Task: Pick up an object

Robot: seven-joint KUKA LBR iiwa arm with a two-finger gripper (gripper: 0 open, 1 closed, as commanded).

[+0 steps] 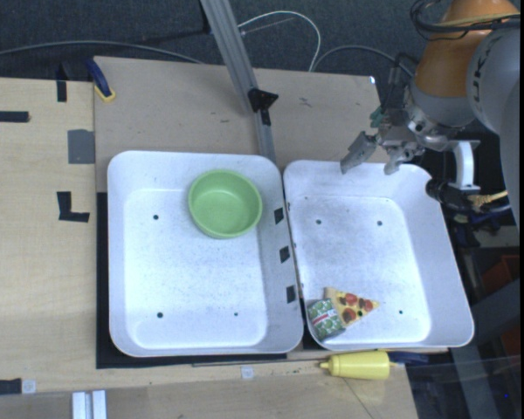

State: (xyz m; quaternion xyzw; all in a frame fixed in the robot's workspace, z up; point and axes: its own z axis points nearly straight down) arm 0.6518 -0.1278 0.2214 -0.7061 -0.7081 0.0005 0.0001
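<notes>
My gripper [372, 159] hangs over the far edge of the right bin [437, 260], open, with nothing between its two fingers. A pizza slice toy [353, 305] lies at the near left of the right bin, and a small green-and-red packet [324, 319] sits against it at the bin's near-left corner. A green bowl [224, 202] stands upright in the far part of the left bin [140, 312]. A yellow mustard bottle [361, 365] lies on the bench just in front of the right bin.
A grey metal pole [236, 51] slants across the bench behind the bins, ending at a black clamp [262, 101]. Cables loop behind the right bin. The arm's orange band [458, 37] and grey body occupy the upper right.
</notes>
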